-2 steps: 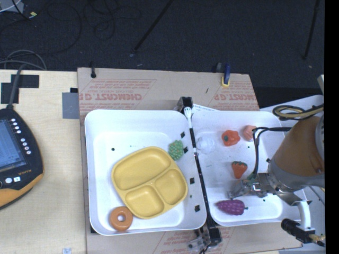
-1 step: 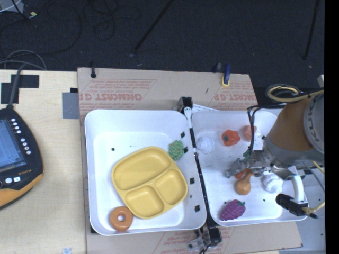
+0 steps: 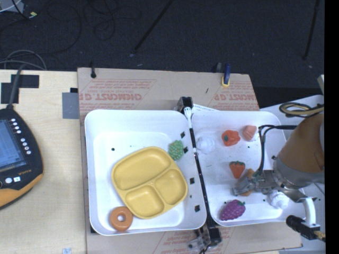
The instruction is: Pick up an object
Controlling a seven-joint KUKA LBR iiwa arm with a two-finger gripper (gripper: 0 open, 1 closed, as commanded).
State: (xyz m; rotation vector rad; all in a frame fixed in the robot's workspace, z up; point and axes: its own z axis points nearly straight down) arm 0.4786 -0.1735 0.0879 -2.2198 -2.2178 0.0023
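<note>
Reaching: the grey arm (image 3: 302,152) comes in from the right, low over the right bin (image 3: 212,205), a shallow white tray of smooth plastic with rounded corners.
Gripper: the gripper (image 3: 244,186), dull metal and angular, sits low over the bin floor, tips pointing left; its opening cannot be made out at this size, and no object can be seen between the tips.
Strawberry: a small red-orange toy strawberry (image 3: 237,169), tapered and glossy, lies just above and left of the tips, close to them; contact cannot be judged.
Grapes: a purple bunch of grapes (image 3: 232,210), bumpy and rounded, lies just below the tips, near the bin's front wall.
Pepper: a red-orange lobed toy, the pepper (image 3: 230,137), lies well beyond the tips toward the back.
Pink piece: a pale pink rounded piece (image 3: 250,133) lies beside the pepper.
Left bin: the left bin (image 3: 98,142), far left of the tool, holds a yellow divided plate (image 3: 149,181) with three smooth compartments, an orange ring doughnut (image 3: 121,218) at its lower corner, and a knobbly green cluster (image 3: 176,150) at its upper right.
</note>
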